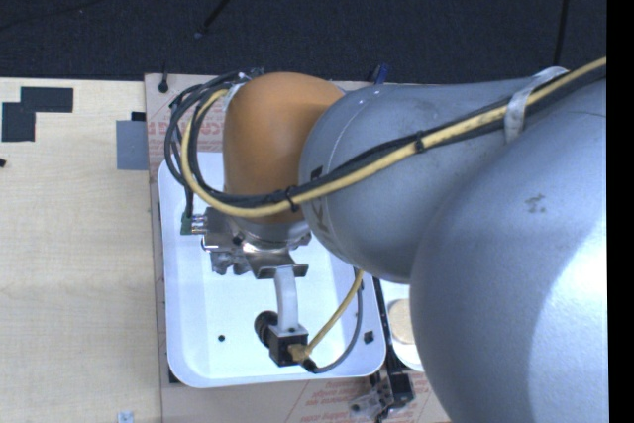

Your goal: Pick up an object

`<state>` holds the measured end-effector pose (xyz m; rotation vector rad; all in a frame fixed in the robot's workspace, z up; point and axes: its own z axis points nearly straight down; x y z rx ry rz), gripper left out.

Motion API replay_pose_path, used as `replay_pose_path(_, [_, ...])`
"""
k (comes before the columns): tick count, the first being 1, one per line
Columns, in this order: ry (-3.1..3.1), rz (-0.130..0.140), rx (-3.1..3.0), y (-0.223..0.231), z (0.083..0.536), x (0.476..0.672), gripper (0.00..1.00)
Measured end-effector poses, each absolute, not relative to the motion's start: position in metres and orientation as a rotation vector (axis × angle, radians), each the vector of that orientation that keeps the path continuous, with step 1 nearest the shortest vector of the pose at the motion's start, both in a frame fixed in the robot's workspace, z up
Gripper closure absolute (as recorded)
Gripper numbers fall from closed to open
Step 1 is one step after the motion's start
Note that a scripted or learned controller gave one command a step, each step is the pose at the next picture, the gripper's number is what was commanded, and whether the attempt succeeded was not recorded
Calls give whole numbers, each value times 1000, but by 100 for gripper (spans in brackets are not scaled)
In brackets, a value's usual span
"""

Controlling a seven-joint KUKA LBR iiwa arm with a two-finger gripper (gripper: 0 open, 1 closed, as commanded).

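Observation:
The grey arm with its orange band fills the right and middle of the camera view and reaches down over the left white bin (183, 352). My gripper (250, 258) hangs low above the middle of that bin, pointing down, mostly hidden under the wrist. No object shows between its parts. A tiny dark speck (221, 339) lies on the bin floor to the gripper's front left. A pale round object (400, 320) peeks out in the right bin, beside the arm's edge.
The arm covers most of the right bin (394, 352). A wooden bench top (69, 253) stretches to the left of the bins, with dark patches (129, 144) near its back edge. Cardboard (297, 399) lies under the bins' front edge.

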<state>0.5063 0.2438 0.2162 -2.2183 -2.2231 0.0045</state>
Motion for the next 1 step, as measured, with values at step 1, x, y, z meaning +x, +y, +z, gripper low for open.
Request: replay_pose_path(1, [-2221, 4, -2222, 244, 212, 547, 100])
